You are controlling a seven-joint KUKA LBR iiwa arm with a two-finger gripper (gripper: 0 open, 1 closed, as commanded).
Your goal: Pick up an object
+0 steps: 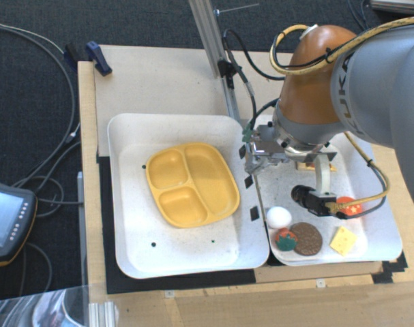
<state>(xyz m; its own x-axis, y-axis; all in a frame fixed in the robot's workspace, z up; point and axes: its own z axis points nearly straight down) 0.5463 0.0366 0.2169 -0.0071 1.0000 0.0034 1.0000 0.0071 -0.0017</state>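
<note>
Brown cookie point(306, 238) | gripper point(256, 152) farther back-left, apart | gripper open or closed: cannot tell

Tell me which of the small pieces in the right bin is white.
The round ball, leftmost of them in the view; the disc is brown, the wedge yellow.

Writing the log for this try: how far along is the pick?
Done: the end effector is over the right bin, close to the items. In hand: nothing that I can see; the white egg, brown disc, yellow wedge and red-and-green piece all lie on the bin floor. Left: close on one and lift it.
</note>
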